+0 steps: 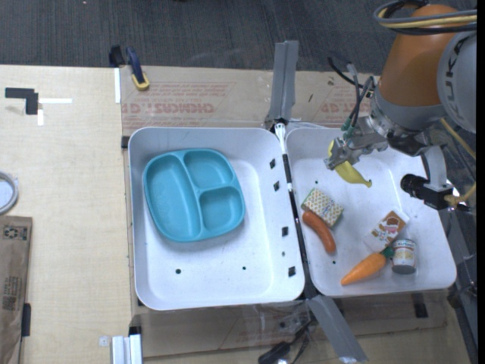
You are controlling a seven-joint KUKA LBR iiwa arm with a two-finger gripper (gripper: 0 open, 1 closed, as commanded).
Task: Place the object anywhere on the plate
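- A sausage (320, 231) lay in the right bin (424, 275), just below a patterned packet (322, 206).
- A carrot (364, 268) rested beside a small can (404, 255).
- A clamp (136, 68) sat on the cardboard (197, 97).

Looks like a robotics lab: a plywood bench (61, 173) with two white bins (151, 264) clamped side by side, grey carpet (227, 14) beyond, tape marks (23, 97) on the left, cables (424, 17) looping over the arm (424, 59) at right.
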